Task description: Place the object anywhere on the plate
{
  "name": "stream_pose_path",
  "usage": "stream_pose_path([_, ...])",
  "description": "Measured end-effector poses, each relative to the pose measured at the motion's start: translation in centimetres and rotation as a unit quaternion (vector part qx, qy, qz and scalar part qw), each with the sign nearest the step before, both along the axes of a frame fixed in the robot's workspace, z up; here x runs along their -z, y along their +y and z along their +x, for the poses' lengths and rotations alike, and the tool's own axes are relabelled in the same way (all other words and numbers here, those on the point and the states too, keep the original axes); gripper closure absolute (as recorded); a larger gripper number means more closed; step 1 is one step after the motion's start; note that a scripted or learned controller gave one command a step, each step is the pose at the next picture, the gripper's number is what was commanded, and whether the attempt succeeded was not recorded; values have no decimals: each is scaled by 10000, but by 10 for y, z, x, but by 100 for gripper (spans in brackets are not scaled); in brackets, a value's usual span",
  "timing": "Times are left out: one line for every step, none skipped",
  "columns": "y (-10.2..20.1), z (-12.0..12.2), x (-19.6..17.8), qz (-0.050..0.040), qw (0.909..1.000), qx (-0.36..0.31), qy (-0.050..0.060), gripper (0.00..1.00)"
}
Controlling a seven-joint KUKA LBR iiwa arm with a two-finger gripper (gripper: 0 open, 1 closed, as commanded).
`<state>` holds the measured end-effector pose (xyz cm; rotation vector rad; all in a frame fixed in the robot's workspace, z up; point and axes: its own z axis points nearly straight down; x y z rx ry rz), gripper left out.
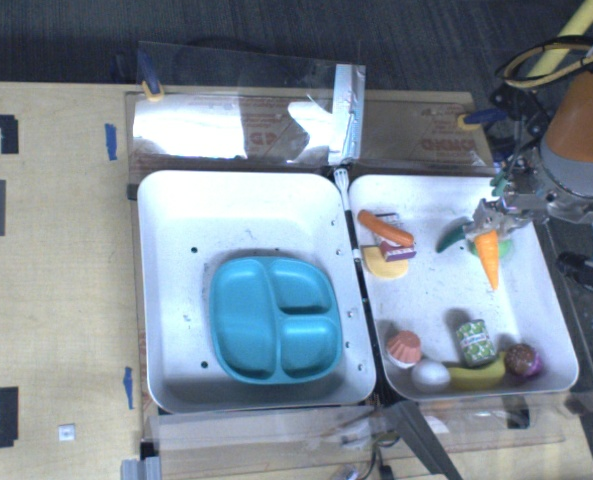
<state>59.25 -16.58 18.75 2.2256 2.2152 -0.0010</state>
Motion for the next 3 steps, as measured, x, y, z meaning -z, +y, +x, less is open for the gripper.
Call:
stream_pose_path([43,-73,63,16,9993,-380,31,100])
stream_pose_path([96,-11,1,7,9955,-946,-18,100])
stream_pose_path([96,-11,-7,3,9955,-946,-19,100])
